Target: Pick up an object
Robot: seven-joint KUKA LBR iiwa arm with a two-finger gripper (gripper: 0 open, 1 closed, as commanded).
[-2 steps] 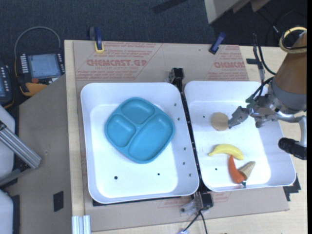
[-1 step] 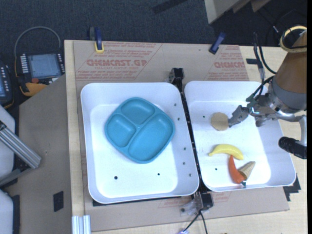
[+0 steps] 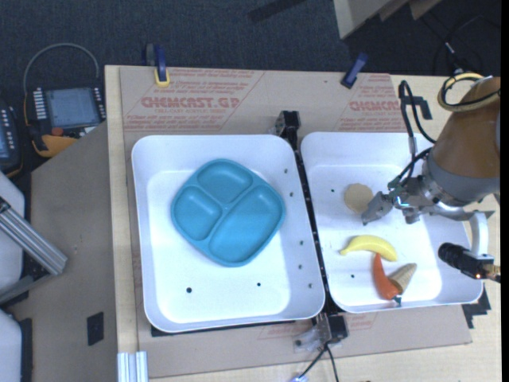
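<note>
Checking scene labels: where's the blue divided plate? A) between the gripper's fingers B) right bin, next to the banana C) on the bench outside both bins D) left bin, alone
D: the blue divided plate lies flat in the left bin, with nothing else in that bin, while the banana lies in the right bin near the gripper.

blue plate, yellow banana, orange carrot, white bins
</note>
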